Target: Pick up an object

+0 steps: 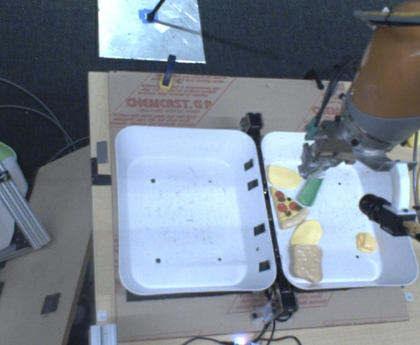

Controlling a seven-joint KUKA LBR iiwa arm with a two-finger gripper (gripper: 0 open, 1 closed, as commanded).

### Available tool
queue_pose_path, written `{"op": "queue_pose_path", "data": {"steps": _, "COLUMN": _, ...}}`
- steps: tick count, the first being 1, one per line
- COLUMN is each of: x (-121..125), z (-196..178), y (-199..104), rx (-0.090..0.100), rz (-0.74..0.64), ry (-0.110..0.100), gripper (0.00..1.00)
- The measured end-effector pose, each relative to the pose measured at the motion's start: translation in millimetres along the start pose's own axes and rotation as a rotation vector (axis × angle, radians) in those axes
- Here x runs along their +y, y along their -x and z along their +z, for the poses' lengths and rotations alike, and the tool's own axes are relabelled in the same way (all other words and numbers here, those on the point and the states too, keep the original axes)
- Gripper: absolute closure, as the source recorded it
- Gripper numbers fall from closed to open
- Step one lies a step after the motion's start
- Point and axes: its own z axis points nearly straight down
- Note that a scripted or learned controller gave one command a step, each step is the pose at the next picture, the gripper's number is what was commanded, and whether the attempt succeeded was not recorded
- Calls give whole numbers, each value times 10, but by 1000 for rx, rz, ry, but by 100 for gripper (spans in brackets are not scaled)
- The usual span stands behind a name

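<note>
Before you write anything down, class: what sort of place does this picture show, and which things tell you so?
Most likely a robotics lab set up for grasping trials. A grey and orange robot arm reaches over two shallow white bins on a cardboard-covered bench, and the right-hand bin holds toy food, such as a pizza slice.

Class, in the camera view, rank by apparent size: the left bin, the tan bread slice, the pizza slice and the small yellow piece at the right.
1. left bin
2. tan bread slice and pizza slice: look alike, unranked
3. small yellow piece
</note>
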Motion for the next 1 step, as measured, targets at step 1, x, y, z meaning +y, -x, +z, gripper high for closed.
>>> {"op": "queue_pose_path", "data": {"steps": 1, "x": 339, "z": 678, "y": 259, "rx": -1, "rz": 2, "ry": -2, "gripper": 100}}
